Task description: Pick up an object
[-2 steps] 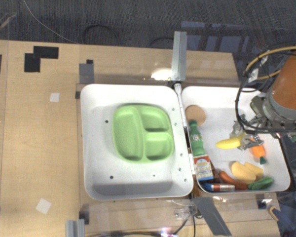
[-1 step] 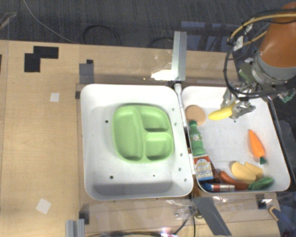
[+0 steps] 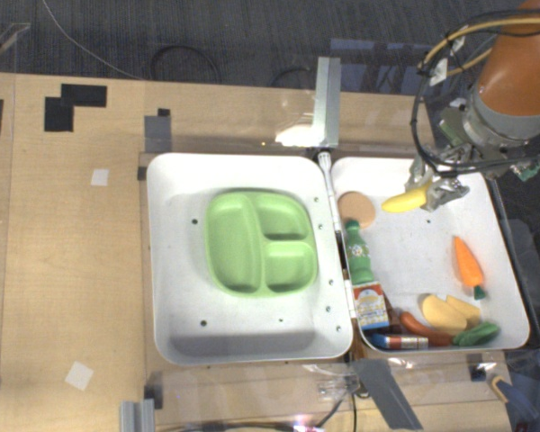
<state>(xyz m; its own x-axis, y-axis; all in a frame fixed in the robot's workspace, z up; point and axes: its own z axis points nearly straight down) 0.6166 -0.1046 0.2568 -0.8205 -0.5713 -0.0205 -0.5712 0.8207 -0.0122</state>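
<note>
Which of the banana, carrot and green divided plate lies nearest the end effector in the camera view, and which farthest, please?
From the end effector:
1. Banana, right at its fingertips, right bin.
2. Carrot, below it, right bin.
3. Green divided plate, far off in the left bin.

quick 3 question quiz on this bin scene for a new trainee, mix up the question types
1. True or false: the green divided tray lies in the left bin.
2. Multiple choice: what sits between the fingers of the gripper? A) the carrot B) the yellow banana C) the green bottle
3. Fill in: the bottle lies along the ____ wall of the right bin.

Key
1. True.
2. B. The banana's right end is at the fingers, lifted above the bin floor as far as the view tells.
3. Left, next to the divider between the bins.
</note>
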